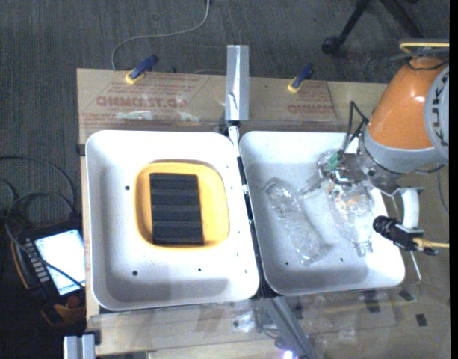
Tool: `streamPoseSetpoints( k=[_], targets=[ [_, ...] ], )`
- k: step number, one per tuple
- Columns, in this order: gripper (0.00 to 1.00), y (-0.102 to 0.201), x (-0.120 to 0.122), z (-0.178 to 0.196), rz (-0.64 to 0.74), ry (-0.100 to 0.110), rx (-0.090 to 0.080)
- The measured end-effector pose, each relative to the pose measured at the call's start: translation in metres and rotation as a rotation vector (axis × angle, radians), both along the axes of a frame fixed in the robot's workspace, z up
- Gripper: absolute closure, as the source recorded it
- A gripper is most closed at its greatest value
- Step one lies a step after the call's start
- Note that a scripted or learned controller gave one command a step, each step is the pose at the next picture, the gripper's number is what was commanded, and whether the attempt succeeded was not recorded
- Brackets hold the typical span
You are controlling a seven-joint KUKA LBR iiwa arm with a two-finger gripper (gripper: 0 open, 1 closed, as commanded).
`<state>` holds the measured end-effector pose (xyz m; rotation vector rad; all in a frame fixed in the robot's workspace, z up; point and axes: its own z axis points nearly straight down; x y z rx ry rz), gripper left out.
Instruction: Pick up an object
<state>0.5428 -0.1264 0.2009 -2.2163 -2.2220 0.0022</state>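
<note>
Two shallow white bins side by side on a brown worktop (165, 99), seen from the one camera above at a slant. Left bin (109, 223): one yellow tray-like object (182, 205), rounded at the corners, with a dark ribbed insert (176, 209) of four strips set into it, lying flat near the middle. Right bin (303, 279): two clear plastic bottles, hard to make out against the white. One clear bottle (294, 221) lying aslant from upper left to lower right across the middle of the bin; a second clear bottle (352, 219) with faint orange marks just to its right, near the bin's right wall.

One arm (404, 114), grey with an orange band, reaching in from the right above the right bin's far right corner. Hand (339, 167) low over the upper right part of that bin, close to the top end of the second bottle; fingers lost among cables and clear plastic, so cannot tell how far open, nor whether anything is between them.

Two blue-and-yellow clamps along the worktop's far edge, one on the left (141, 68), one on the right (301, 77). One metal upright (237, 82) between the bins at the back. One tablet-like screen (58, 259) on the floor to the left.
</note>
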Motion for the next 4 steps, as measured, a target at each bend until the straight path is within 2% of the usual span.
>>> streamPoseSetpoints(
  k=[1, 2, 3, 4],
  targets=[
    [0.0, -0.066, 0.048, -0.043, 0.089, 0.0, -0.002],
    [0.0, -0.087, 0.049, -0.091, 0.266, -0.01, -0.002],
    [1.0, -0.086, 0.05, -0.082, 0.266, -0.011, -0.001],
    [1.0, -0.094, 0.07, -0.095, 0.206, -0.007, 0.008]
  ],
)
